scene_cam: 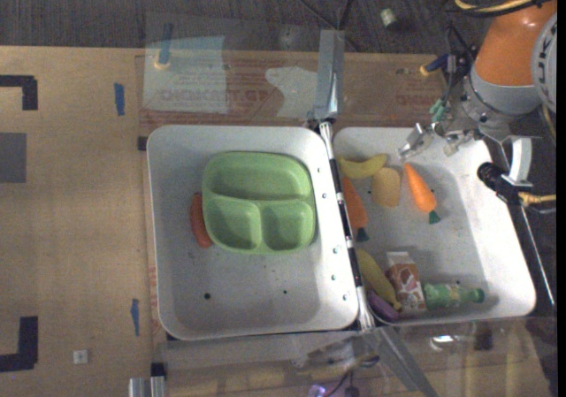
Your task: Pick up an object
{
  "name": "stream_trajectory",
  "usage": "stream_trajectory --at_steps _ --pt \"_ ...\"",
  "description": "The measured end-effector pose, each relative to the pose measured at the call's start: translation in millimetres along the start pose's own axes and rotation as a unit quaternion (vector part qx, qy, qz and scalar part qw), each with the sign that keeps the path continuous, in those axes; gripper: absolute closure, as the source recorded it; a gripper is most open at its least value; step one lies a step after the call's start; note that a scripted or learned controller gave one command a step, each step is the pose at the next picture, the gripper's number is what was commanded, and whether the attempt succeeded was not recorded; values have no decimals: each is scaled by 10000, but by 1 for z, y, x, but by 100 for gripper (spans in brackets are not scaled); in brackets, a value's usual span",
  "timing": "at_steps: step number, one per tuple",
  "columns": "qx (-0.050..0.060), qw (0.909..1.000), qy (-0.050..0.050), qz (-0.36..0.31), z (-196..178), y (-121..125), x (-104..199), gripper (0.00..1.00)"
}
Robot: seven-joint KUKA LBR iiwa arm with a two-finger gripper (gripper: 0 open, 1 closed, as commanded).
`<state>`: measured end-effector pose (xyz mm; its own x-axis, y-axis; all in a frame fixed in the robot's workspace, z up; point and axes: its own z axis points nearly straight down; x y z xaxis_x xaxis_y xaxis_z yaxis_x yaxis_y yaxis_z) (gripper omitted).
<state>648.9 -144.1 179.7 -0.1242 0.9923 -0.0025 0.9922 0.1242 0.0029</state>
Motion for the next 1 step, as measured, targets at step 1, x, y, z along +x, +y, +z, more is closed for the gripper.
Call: stream_trajectory --at_steps 1 --pt "-17 10000 -1 -9 92 -31 -25 0"
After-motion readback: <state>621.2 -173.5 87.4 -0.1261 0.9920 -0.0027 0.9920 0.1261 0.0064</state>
